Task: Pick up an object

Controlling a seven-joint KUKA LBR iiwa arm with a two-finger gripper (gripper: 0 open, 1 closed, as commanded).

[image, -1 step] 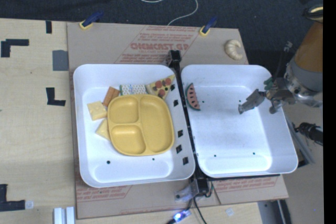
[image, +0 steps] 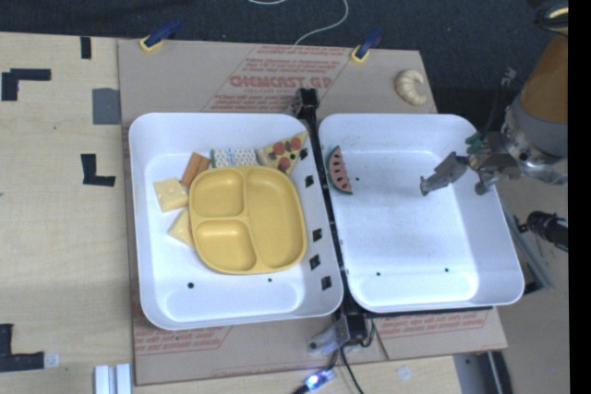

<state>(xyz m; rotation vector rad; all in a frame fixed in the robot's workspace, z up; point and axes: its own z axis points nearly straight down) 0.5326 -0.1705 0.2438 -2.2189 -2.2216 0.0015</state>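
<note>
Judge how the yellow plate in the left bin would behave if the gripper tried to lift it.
The yellow plate looks like rigid moulded plastic, so it probably stays stiff and light. It is wide and shallow with three wells, so a two-finger gripper would likely need its rim. It overlaps small pieces, so a push may shift them.

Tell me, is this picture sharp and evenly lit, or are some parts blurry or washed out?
In the camera view, light is soft and even, with faint shadows; the round yellow plastic divided plate looks fairly crisp; the two shallow white bins are bright and slightly washed out; the grey metal tool is soft and indistinct; the arm's orange band at the edge is blurred.
</note>
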